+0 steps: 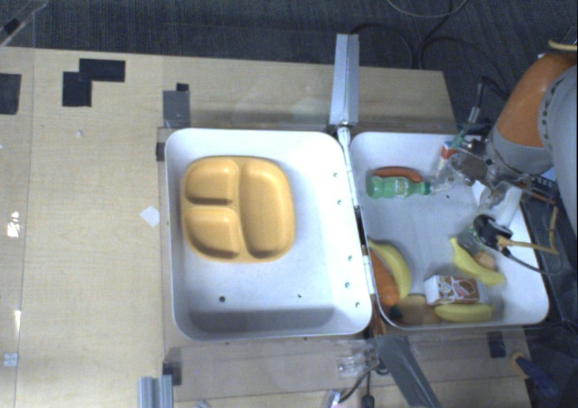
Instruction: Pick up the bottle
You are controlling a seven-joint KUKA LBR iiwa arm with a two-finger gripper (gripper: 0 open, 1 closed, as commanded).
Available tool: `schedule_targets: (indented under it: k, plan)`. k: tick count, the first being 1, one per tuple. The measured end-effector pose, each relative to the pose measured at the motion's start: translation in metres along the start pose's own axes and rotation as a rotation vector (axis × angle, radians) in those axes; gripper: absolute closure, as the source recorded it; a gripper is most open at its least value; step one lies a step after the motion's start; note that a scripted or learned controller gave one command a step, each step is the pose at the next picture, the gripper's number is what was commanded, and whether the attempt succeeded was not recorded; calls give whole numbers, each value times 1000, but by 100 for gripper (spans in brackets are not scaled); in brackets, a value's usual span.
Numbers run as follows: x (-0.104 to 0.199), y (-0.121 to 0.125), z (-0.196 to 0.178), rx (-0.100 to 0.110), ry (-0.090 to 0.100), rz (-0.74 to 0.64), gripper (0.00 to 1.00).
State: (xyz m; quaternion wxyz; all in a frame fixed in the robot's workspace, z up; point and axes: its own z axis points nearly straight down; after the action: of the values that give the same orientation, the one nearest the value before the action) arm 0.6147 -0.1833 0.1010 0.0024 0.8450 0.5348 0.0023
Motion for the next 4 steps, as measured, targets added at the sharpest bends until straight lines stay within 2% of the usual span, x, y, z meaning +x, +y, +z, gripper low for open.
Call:
schedule_targets:
  k: [1, 2, 3, 4]
  plan:
    - [-12, -4, 13, 1, 1, 241, 0]
    - [55, 6, -9, 2, 0, 333, 0]
    - [80, -5, 6, -4, -4, 171, 0]
    - [86, -3, -5, -12, 4, 162, 100]
